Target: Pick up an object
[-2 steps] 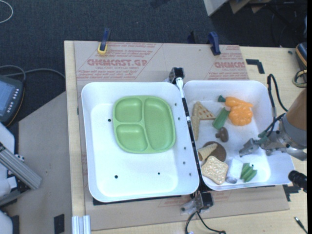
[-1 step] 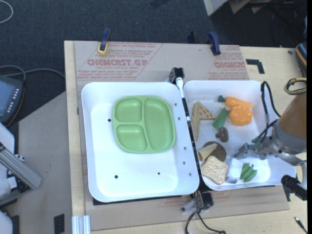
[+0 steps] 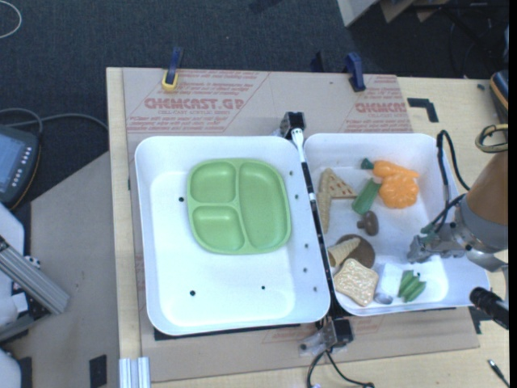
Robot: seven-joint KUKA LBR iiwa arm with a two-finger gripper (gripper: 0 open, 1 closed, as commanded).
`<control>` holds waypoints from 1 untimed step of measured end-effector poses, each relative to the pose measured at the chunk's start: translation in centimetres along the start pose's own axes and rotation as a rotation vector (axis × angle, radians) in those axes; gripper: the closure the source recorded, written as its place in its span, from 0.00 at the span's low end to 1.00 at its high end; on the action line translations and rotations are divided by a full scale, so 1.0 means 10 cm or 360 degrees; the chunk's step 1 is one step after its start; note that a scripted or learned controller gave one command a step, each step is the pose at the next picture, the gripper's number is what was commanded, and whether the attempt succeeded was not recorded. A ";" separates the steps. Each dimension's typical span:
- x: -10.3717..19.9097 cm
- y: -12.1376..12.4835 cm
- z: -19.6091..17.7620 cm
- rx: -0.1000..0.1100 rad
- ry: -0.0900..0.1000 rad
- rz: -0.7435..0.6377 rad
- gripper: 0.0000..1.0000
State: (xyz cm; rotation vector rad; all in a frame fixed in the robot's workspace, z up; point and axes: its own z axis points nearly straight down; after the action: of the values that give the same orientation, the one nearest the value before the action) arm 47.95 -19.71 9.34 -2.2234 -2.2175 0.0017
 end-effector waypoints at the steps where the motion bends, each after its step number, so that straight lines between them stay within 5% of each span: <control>1: -0.07 0.02 -0.44 -0.0009 -0.0005 -0.0003 1.00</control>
State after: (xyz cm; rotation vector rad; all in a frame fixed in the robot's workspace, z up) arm 48.16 -20.42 13.72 -2.2257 -2.2241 -0.0010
